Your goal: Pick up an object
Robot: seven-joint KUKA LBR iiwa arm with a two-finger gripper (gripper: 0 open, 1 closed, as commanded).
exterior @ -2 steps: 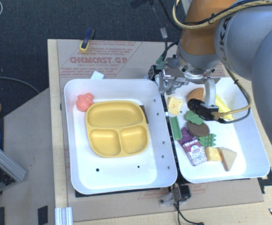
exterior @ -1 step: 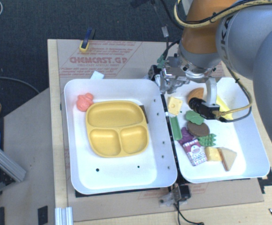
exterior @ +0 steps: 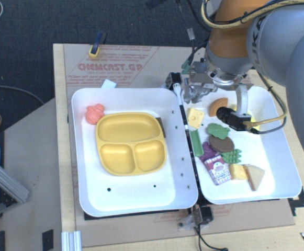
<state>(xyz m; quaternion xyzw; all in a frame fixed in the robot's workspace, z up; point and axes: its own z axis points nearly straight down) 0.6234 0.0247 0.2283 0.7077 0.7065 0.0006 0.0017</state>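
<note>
One glossy three-compartment yellow tray (exterior: 131, 143)

A yellow divided tray (exterior: 131, 143) is sitting in the white left bin (exterior: 89, 192), a pink toy (exterior: 94, 113) at its ten o'clock; green, brown and purple toys are filling the white right bin (exterior: 277, 182).

right bin (exterior: 277, 184) crowded with toy food (exterior: 222, 145), left bin's (exterior: 89, 192) front floor open

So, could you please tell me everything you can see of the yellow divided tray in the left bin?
The yellow divided tray looks like smooth moulded plastic with rounded corners. It has three compartments: one long one along the far side and two smaller ones side by side nearer the camera. It lies flat and upright on the floor of the left bin. A pink toy sits just beyond its far left corner.
</note>
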